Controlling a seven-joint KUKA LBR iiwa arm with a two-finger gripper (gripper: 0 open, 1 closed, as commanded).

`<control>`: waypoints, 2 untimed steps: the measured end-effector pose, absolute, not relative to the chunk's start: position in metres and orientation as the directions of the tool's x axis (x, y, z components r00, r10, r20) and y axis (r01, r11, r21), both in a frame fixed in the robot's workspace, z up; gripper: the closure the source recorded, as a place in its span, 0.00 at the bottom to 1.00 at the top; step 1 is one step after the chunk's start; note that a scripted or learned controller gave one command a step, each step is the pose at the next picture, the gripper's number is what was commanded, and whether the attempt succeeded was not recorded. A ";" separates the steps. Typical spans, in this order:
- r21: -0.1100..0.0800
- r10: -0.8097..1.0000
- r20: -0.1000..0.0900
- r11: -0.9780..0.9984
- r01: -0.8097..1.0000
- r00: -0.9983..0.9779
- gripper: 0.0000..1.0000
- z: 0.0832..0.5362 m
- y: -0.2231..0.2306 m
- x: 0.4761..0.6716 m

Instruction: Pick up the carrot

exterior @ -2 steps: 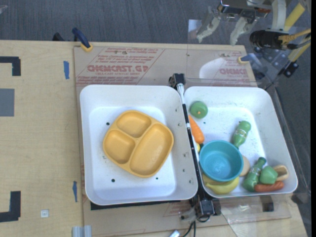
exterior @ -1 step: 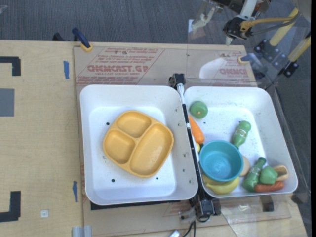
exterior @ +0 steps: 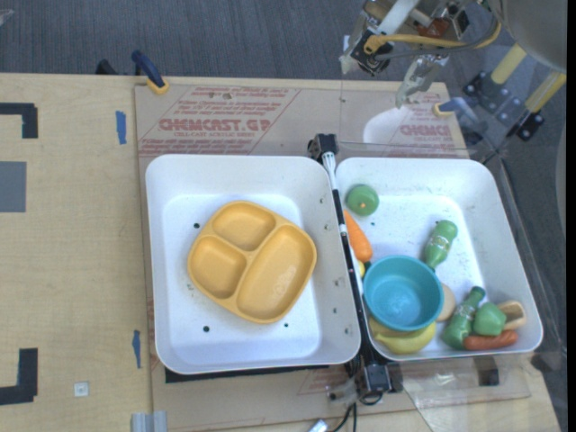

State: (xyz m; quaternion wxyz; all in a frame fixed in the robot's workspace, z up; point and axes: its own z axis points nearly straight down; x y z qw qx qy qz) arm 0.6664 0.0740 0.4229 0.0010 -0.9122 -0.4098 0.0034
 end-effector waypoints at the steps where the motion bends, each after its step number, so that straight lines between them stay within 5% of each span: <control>1: 0.004 0.521 0.008 -0.854 0.521 0.854 0.00 0.538 0.081 0.647; 2: -0.003 0.373 -0.007 -0.928 0.373 0.928 0.00 0.450 0.100 0.659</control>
